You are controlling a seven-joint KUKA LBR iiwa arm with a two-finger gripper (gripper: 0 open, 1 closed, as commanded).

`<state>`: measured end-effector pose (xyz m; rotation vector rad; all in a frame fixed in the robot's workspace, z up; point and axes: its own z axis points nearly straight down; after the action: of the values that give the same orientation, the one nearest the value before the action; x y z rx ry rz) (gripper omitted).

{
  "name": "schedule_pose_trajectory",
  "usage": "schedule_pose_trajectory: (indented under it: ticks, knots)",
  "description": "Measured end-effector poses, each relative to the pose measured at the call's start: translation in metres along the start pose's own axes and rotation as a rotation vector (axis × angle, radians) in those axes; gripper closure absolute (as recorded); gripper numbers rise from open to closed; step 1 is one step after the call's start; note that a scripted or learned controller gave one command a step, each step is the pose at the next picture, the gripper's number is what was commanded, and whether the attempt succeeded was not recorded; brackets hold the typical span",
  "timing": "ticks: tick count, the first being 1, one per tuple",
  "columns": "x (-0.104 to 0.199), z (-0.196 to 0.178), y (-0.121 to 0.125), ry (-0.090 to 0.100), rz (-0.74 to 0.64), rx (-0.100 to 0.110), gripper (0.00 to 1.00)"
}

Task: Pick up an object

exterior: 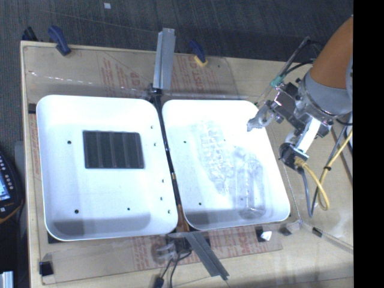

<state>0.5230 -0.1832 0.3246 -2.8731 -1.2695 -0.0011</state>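
Note:
A dark grey ribbed rectangular block lies flat in the left bin, a little left of its middle. In the right bin lie see-through plastic items: a crinkled clear piece and what looks like a clear bottle toward the front right corner. My gripper hangs above the right bin's far right corner, tilted down and to the left. It is apart from all the objects, and nothing shows at its tip.
A grey metal bar stands at the back between the bins. Blue clamps hold the bench board's far edge. Yellow and black cables hang from the wrist to the right of the right bin.

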Motion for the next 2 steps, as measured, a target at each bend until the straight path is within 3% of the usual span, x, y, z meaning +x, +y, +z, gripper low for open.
schedule_pose_trajectory:
  ticks: [1,2]
  knots:
    - [-0.042,0.055,-0.024,-0.003,0.524,0.007,0.0]
    - [0.037,0.037,0.015,-0.003,0.554,0.005,0.0]
